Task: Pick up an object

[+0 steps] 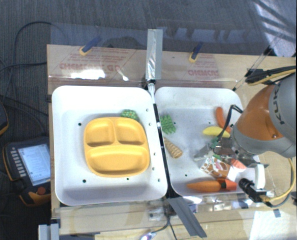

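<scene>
With the claw (214, 151) low among the crinkly packet (216, 166), banana (214, 131) and carrot (208, 186), its grip state unclear, it risks pinching nothing or shoving neighbours aside.

The hand (216, 151) sits low in the right bin (188, 100), over a crinkled snack packet (217, 168). Just behind it lie a banana (214, 131) and a sausage (220, 116). In front lies a carrot (208, 186). To its left are a waffle cone (172, 148) and broccoli (167, 124). Further left, the left bin (68, 149) holds a divided tray (116, 146).
</scene>
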Controlling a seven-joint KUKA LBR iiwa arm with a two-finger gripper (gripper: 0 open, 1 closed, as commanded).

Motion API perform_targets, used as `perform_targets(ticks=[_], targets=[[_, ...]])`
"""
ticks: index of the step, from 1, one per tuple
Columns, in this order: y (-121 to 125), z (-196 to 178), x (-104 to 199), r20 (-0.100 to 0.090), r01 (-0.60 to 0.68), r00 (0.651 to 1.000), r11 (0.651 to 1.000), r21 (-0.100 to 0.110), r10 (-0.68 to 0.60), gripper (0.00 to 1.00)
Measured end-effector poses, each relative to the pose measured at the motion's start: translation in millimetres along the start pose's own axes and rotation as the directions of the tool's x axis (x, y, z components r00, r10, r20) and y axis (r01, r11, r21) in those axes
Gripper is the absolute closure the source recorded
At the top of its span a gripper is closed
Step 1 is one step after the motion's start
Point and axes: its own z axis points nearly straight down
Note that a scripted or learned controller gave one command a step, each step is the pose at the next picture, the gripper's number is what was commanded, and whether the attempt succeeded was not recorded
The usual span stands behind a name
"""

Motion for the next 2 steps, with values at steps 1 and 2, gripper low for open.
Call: perform_targets(ticks=[1, 2], targets=[[89.0, 3.0, 2.3, -0.004, -0.027, 1.000, 1.000, 0.007, 0.027, 0.00], [89.2, -6.9, 1.9, 0.001, -0.025, 1.000, 1.000, 0.008, 0.025, 1.00]])
